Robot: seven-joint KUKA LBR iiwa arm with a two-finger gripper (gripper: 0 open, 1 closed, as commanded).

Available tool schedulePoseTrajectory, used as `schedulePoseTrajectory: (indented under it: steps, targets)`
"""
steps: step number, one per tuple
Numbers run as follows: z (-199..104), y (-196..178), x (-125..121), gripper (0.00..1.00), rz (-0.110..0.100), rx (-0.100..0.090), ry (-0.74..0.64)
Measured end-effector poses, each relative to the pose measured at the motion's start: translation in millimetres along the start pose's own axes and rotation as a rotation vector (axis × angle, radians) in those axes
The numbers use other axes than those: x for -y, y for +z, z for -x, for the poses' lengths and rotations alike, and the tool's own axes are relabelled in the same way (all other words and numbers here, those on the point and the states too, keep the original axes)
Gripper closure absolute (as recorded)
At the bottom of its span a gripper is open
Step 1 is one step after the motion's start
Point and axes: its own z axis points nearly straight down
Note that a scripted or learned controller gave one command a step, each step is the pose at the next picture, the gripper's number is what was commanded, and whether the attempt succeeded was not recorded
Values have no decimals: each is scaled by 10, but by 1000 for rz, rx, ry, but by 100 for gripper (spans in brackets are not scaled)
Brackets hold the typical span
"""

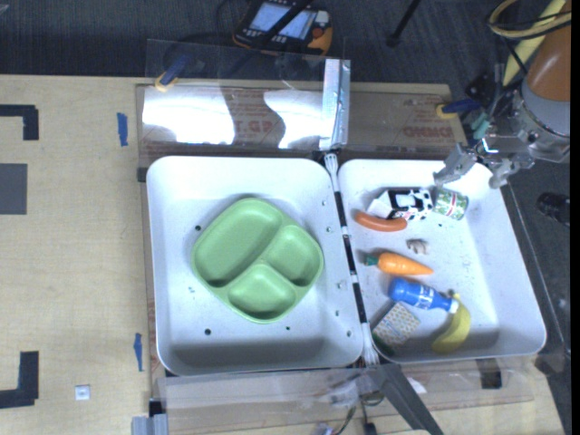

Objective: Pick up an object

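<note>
Jaws (475, 163) sit at the 1 o'clock corner of the right bin (521, 288), fingers spread apart with nothing between them. Left finger (455, 164) points down toward the small can (449, 205), which lies on its side just below it; whether they touch, cannot tell. Arm (548, 84) comes in from 2 o'clock, orange band showing above the wrist.

Right bin contents, top to bottom:
- black-and-white cow-patterned item (404, 201) just left of the can
- red-orange sausage-shaped toy (381, 222) at 10 o'clock in the bin, touching the cow-patterned item's lower edge
- small tan scrap (416, 244) near bin centre
- carrot (404, 264) lying roughly level, green end toward 9 o'clock
- blue bottle (420, 296) below the carrot, tilted down toward 4 o'clock
- banana (454, 326) at 6 o'clock, its top against the bottle's end
- speckled flat packet (397, 323) at 7 o'clock, just beside the banana

Left bin (172, 270) holds a green three-compartment plate (257, 257), centred and turned diagonally. Both bins rest side by side on the desk (63, 243).
</note>
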Motion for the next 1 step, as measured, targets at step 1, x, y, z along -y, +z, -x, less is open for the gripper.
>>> schedulePoseTrajectory:
  steps: [1]
  targets:
    - [-169, 1468, 710, 0, 0, 0, 112]
